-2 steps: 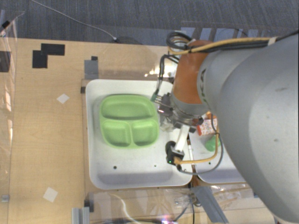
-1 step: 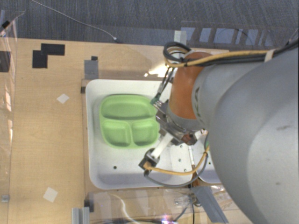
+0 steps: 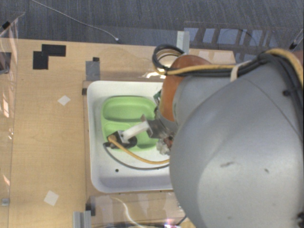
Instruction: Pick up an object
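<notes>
The claw (image 3: 157, 129) hangs low in the white bin (image 3: 95, 127), and the view does not show whether it is wide or narrow. Just left of it, partly under it, lies the green dish (image 3: 126, 108); contact cannot be told. To the claw's right the grey arm (image 3: 237, 146) covers that side. Far left of the claw, past the bin's rim, lies the bench (image 3: 42, 127) with a black mark (image 3: 47, 56).
</notes>
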You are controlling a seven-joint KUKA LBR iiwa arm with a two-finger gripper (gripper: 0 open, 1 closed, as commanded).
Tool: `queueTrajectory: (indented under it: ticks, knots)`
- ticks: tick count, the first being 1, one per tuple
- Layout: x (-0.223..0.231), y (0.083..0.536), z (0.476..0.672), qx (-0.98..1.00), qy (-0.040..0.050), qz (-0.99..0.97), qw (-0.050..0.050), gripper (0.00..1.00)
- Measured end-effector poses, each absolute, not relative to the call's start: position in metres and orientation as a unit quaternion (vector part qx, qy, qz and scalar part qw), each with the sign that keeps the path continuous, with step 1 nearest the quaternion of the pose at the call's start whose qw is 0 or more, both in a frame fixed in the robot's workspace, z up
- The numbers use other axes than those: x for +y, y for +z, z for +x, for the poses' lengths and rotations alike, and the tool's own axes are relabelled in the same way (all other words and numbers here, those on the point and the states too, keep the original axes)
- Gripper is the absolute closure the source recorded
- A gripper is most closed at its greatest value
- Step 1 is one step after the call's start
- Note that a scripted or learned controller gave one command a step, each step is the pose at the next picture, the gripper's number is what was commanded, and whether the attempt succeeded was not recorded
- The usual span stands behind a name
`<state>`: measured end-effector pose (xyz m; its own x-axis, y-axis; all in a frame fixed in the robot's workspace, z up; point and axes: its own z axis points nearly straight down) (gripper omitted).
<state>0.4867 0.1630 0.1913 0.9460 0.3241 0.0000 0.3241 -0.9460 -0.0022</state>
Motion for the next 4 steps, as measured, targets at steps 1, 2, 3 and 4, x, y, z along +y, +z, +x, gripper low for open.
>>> queueTrajectory:
  ticks: [1, 2, 3, 4]
  knots:
    - [0.196, 0.120, 0.486, -0.538, 0.0012, -0.843, 0.001, 1.00]
    - [0.221, 0.185, 0.487, -0.388, -0.0011, -0.922, 0.001, 1.00]
    - [0.234, 0.098, 0.486, -0.101, 0.0019, -0.995, 0.000, 1.00]
    - [0.235, 0.091, 0.488, -0.273, -0.0005, -0.962, 0.002, 1.00]
